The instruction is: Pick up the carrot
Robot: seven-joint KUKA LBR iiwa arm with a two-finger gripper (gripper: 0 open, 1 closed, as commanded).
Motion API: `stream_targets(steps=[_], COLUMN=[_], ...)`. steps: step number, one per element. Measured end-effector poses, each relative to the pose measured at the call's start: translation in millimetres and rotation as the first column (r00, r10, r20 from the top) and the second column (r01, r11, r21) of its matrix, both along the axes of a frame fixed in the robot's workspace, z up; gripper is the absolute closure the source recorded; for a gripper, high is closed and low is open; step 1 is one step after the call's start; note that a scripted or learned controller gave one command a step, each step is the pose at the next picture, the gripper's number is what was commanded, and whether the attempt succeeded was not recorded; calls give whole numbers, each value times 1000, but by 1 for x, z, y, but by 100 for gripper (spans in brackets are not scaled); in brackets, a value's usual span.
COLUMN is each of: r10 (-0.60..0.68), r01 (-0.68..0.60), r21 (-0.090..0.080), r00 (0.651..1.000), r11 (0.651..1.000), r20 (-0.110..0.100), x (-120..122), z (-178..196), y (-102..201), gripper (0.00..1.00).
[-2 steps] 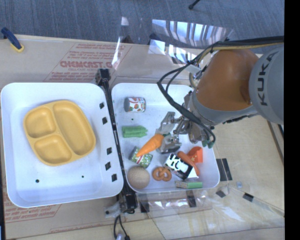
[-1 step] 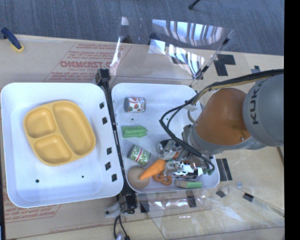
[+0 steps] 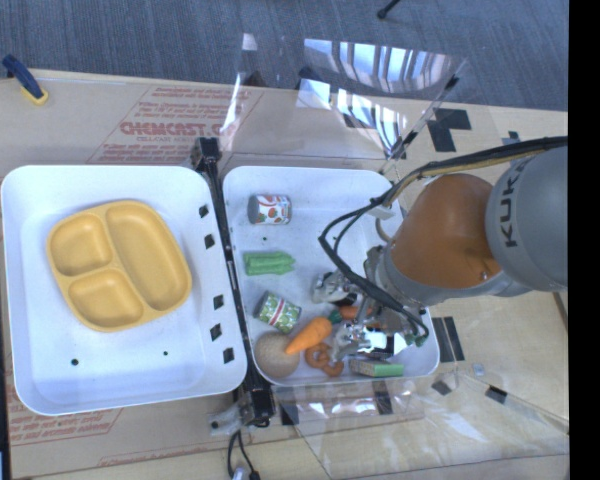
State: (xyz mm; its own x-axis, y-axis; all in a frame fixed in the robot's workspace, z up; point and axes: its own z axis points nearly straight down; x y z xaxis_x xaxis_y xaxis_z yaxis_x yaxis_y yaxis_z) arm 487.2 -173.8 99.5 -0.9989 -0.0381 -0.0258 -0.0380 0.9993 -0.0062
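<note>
Likely light, stiff, smooth carrot [image 3: 308, 336]; grip across thick middle. Gripper [image 3: 352, 326] just beside; finger state untellable.

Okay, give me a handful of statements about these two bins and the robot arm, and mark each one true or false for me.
1. The yellow divided plate lies in the left bin. True.
2. The carrot lies on the yellow divided plate. False: it lies in the right bin, near that bin's front edge.
3. The gripper is over the right bin, close beside the carrot. True.
4. The green item touches the carrot. False: it lies apart from it, farther back in the bin, with a small can between them.
5. The arm reaches over the left bin. False: it comes in from the right and stays over the right bin.
</note>
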Motion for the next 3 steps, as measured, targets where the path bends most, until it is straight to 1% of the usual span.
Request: stream_targets(steps=[1, 2, 3], r10=[-276, -113, -105], r01=[276, 113, 105], r21=[5, 3, 4], r00=[961, 993, 994], r11=[961, 994, 994], r20=[-22, -22, -20], x=[5, -9, -8], z=[40, -7, 3], y=[-4, 48, 50], gripper=[0, 0, 100])
